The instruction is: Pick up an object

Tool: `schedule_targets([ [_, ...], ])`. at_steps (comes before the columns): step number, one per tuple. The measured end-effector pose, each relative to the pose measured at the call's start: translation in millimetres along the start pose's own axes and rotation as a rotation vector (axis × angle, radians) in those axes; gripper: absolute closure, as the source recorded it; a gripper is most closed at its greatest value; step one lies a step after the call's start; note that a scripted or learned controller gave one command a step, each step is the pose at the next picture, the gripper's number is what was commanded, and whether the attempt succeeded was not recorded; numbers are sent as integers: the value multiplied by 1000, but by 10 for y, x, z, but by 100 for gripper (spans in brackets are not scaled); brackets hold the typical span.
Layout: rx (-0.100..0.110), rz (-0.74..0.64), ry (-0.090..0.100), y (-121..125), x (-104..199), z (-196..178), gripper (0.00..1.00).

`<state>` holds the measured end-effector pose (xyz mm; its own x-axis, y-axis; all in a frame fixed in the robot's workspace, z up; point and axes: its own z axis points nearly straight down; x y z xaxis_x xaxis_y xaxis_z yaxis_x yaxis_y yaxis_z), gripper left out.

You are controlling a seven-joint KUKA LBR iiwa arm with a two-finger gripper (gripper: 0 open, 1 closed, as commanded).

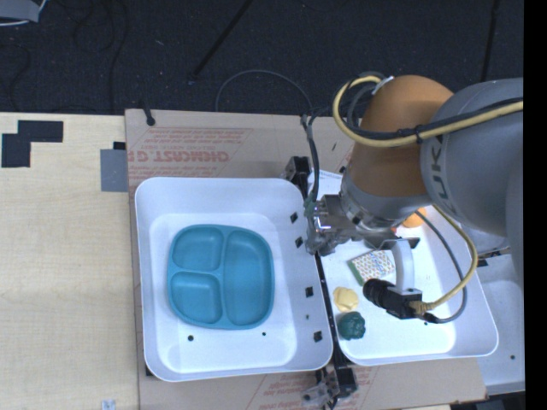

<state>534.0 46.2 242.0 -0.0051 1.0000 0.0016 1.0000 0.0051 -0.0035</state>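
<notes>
Over the right bin, arm bent downward, hand at its inner wall, grip not discernible.

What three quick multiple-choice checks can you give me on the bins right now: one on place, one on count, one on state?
1. Where does the small dark green lump lie?
A. in the right white bin
B. in the left white bin
C. on the bench outside the bins

2. How many compartments does the teal divided plastic plate have?
A. two
B. three
C. five

3. How does that plate lie?
A. flat, hollows facing up
B. flipped, underside up
C. standing on its edge

Answers:
1 A: the lump sits on the right bin's floor near its front edge.
2 B: raised ridges split the plate into one long section and two smaller ones.
3 A: the ridges and hollows face the camera, and the plate lies flat on the bin floor.
</notes>
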Motion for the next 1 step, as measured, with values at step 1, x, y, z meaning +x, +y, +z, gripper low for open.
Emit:
schedule_targets([
  [1, 1, 0, 0, -11, 551, 12, 100],
])
